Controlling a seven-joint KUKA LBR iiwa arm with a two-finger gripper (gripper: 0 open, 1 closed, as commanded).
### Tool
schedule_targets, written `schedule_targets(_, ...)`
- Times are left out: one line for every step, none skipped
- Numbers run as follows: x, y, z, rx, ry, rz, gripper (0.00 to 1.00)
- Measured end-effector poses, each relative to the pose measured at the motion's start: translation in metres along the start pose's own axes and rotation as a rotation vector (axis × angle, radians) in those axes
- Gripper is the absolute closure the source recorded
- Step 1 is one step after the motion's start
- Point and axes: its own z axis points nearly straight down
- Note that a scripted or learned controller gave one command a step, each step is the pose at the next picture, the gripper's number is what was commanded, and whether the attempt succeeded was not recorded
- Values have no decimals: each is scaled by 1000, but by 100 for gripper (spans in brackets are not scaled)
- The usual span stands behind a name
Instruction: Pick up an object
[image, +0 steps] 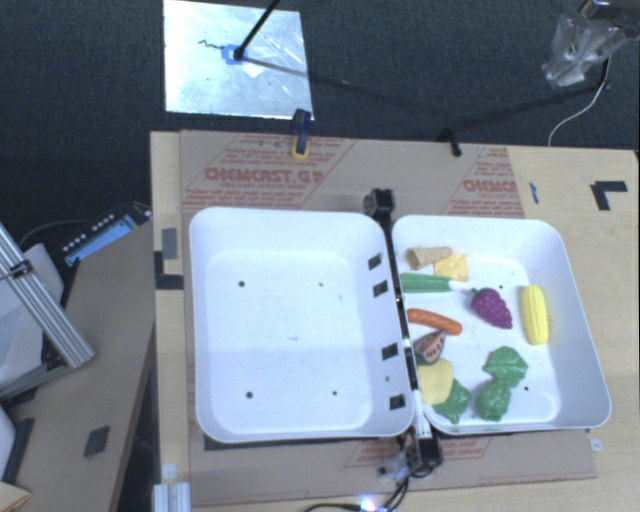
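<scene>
Dark carpet is surrounding a bench topped with printed cardboard, on which two shallow white bins are sitting side by side. Reading from left to right: the left bin is lying bare of toys, and a hinge strip with black clips is dividing it from the right bin, where all the candidate objects are resting. Nearest the divider, a green bean and an orange carrot are lying with their long axes running roughly across the bin, left to right; above them a tan wedge is touching a yellow cheese piece. Farther right, purple grapes are sitting just beside a yellow corn cob, whose long axis is running front to back. Green leafy pieces are clustering toward the near edge. The gripper is hanging at upper right, well apart from the bin and beyond its far rim; blur is making it impossible to tell how it is set. Every object is therefore lying below and slightly left of it in this view, the corn cob probably being nearest
</scene>
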Motion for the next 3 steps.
schedule_targets(28,0,0,0,1,0,100)
schedule_targets(55,0,0,0,1,0,100)
schedule_targets(84,-5,0,1,1,0,100)
